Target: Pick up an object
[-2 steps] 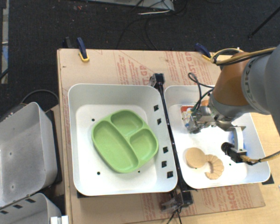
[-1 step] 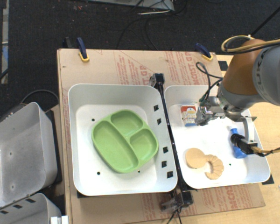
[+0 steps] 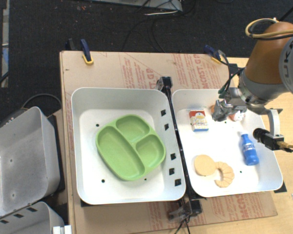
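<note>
We judge the pick as not yet made: nothing is lifted, and every candidate lies on the floor of the right bin (image 3: 268, 179). A small box (image 3: 199, 120) with a red and white face sits toward the far left of that bin. A blue bottle (image 3: 249, 149) lies toward the right side, and a tan cookie (image 3: 204, 165) touches a ridged pastry (image 3: 224, 174) near the front edge. The left bin (image 3: 83, 145) holds a green divided plate (image 3: 131, 146), well apart from the arm.

The arm (image 3: 271, 57) reaches in from the right, its orange band above the wrist, and bends down over the far part of the right bin. The claw (image 3: 223, 112) hangs just right of the small box, close above the floor. We cannot tell whether the claw is apart or together; the view blurs there. What is left, as we read it, is to close on one thing and raise it.
</note>
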